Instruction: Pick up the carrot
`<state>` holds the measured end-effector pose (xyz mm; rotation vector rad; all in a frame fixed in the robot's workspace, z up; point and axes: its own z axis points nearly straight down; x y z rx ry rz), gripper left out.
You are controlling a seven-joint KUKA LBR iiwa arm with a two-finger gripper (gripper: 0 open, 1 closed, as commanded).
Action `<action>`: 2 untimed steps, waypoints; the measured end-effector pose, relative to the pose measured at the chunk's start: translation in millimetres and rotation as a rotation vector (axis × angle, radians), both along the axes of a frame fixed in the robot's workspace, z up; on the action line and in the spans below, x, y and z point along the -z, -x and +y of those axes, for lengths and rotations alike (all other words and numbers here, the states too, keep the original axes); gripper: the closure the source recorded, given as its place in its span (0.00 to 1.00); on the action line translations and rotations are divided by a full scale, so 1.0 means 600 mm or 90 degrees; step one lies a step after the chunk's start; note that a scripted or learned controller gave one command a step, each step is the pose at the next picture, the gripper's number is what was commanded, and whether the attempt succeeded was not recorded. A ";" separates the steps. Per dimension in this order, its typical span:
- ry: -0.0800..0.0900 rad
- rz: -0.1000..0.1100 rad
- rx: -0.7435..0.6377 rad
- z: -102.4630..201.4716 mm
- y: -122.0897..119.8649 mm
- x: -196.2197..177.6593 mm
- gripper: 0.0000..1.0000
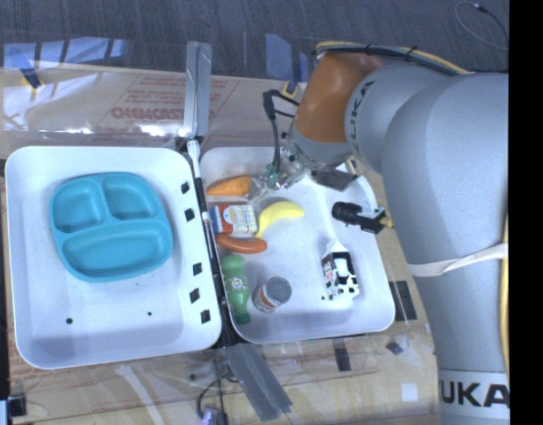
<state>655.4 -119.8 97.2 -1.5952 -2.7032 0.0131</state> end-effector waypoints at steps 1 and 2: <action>-0.003 0.000 0.168 0.022 0.000 0.009 1.00; -0.002 -0.003 0.233 0.032 -0.001 -0.048 1.00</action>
